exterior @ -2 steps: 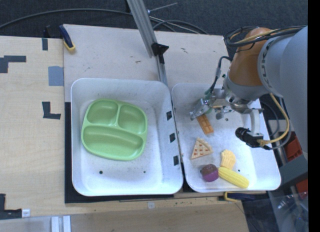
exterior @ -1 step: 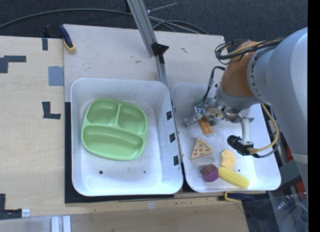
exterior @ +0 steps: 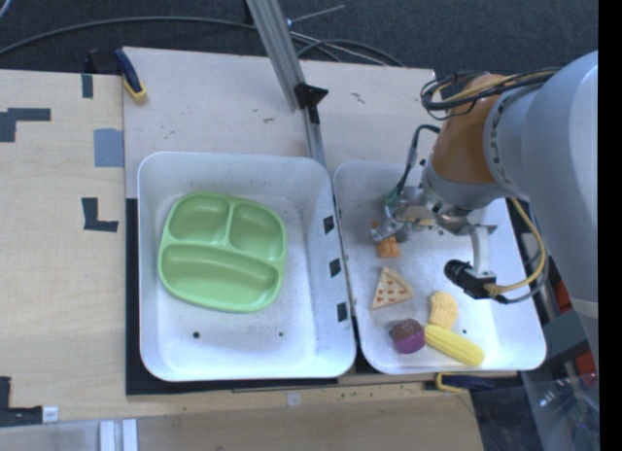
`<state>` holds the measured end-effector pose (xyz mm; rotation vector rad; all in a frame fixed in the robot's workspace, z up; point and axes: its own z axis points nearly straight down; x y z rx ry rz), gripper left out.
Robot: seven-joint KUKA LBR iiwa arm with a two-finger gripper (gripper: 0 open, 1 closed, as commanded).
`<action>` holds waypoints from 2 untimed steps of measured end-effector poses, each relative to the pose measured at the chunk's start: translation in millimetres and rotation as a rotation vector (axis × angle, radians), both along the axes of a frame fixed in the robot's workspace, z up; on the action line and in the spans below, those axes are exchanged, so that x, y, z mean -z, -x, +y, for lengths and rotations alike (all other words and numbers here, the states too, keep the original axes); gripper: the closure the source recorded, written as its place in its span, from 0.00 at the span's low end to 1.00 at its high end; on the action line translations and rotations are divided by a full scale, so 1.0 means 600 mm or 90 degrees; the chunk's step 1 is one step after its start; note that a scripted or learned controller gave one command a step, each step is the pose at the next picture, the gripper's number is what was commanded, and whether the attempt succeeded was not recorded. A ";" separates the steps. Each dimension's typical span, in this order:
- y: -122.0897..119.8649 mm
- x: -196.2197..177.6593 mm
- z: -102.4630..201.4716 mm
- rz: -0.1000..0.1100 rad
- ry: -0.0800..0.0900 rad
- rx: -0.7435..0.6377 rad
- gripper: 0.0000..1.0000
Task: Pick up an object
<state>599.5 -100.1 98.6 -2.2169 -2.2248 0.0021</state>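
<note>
My gripper (exterior: 393,228) hangs low in the right bin (exterior: 517,344), near that bin's upper left part. A small orange block (exterior: 389,248) lies directly under its tip, touching or nearly touching it. Whether the block is gripped is hidden by the wrist. In front of it lies a pizza slice toy (exterior: 392,291). A purple piece (exterior: 407,335), a yellow corn cob (exterior: 453,345) and a small yellow piece (exterior: 443,309) sit by the bin's front edge.
The left bin (exterior: 155,342) holds a green divided plate (exterior: 224,251). A metal rail (exterior: 277,31) slants down toward the gap between the bins. Cables (exterior: 515,284) loop beside the wrist over the right bin's right side.
</note>
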 end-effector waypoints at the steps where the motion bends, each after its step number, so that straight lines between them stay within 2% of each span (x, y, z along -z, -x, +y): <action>1: -0.011 -0.075 -0.005 -0.003 0.000 0.001 1.00; 2: -0.021 -0.171 -0.018 -0.004 0.000 0.002 1.00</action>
